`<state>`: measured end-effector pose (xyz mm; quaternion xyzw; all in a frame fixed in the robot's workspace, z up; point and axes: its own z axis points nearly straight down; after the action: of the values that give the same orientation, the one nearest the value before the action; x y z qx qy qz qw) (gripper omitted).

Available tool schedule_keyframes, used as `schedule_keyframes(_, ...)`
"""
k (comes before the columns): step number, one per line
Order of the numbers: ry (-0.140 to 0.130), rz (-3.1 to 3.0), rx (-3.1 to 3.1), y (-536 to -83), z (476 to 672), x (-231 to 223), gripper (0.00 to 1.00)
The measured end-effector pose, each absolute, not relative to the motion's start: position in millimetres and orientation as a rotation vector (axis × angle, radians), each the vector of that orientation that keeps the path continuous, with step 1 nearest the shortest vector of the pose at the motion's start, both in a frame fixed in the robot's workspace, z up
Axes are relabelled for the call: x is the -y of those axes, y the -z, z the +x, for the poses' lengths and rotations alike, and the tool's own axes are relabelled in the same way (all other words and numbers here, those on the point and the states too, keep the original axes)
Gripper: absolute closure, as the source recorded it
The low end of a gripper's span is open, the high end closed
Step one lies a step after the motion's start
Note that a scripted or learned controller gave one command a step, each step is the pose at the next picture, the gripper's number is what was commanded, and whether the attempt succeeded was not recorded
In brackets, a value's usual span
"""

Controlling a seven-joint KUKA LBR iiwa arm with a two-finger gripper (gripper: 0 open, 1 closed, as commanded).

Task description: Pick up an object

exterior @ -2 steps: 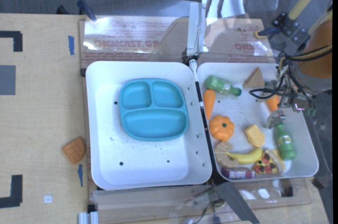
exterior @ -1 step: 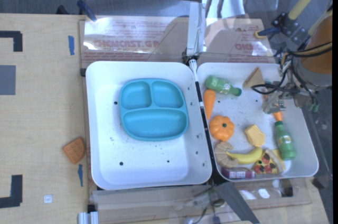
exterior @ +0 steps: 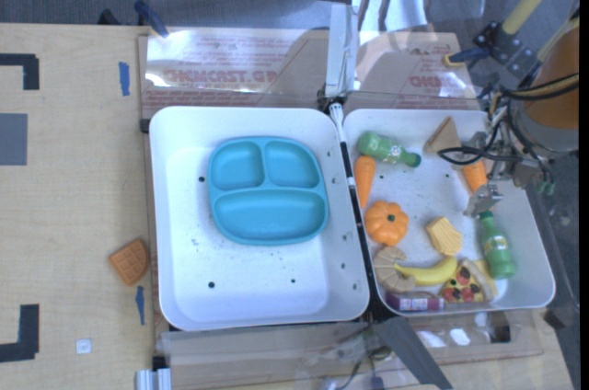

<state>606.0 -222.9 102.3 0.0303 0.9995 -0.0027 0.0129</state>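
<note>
The right bin (exterior: 543, 287) holds several toy foods. A green bottle (exterior: 388, 150) and a carrot (exterior: 364, 180) lie by its left wall, with an orange pumpkin (exterior: 386, 223) below them. A tan wedge (exterior: 443, 136) sits at the back. Toward the front are a yellow cheese block (exterior: 444, 236), a banana (exterior: 429, 271), a pizza slice (exterior: 466, 283) and a second green bottle (exterior: 497, 248). My gripper (exterior: 482, 198) hangs low over the right side of this bin, just above the second bottle. A small orange piece (exterior: 474, 174) sits right beside it, partly hidden by cables.
The left bin (exterior: 184, 287) carries a blue divided plate (exterior: 267, 190). A brown waffle piece (exterior: 130, 261) lies on the wooden bench to the left of the bins. Clear plastic sheets stand behind both bins. The arm's body and cables crowd the right bin's far right edge.
</note>
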Motion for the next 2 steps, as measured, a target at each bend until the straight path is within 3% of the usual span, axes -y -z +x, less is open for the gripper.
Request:
schedule_keyframes(1,0.004,0.050,-3.130,-88.0,632.7,223.4,0.00)
schedule_keyframes(2,0.009,0.052,-3.115,-103.2,636.6,224.0,1.00)
